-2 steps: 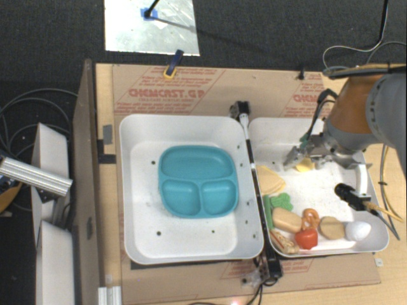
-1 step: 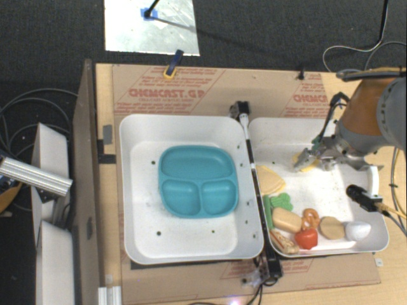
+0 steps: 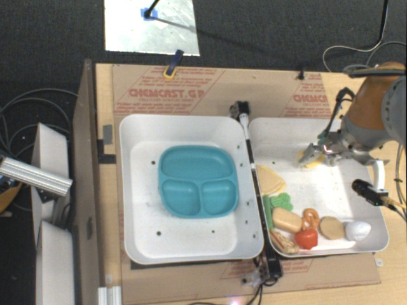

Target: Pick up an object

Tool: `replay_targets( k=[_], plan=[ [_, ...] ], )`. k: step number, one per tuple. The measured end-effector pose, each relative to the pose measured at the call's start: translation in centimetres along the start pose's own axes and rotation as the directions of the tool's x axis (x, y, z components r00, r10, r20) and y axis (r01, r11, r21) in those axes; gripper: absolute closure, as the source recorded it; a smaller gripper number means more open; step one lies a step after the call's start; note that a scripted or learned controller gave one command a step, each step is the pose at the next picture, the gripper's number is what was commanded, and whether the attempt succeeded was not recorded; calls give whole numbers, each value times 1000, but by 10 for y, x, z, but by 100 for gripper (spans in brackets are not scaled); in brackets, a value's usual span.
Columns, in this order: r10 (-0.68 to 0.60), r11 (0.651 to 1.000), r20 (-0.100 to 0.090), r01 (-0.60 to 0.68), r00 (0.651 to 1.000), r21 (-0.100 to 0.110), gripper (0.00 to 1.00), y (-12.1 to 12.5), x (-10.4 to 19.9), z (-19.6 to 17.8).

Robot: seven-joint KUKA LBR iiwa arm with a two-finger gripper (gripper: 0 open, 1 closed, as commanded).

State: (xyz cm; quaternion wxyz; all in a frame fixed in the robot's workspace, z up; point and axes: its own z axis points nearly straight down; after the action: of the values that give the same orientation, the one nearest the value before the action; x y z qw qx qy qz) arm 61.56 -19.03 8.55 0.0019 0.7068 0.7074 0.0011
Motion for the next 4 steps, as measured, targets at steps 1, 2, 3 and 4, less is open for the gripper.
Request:
replay_targets(
  k=[1,2,3,4],
  plan=[
    [-3,1000,-1,3,1000,0,0,7,4,0],
    [-5,1000,0,5,1000,-4,100,8,4,-12],
    [-5,1000,4,5,1000,-13,100,38,-2,-133],
    [-3,1000,1,3,1000,1,0,35,-1,-124]
  ],
)
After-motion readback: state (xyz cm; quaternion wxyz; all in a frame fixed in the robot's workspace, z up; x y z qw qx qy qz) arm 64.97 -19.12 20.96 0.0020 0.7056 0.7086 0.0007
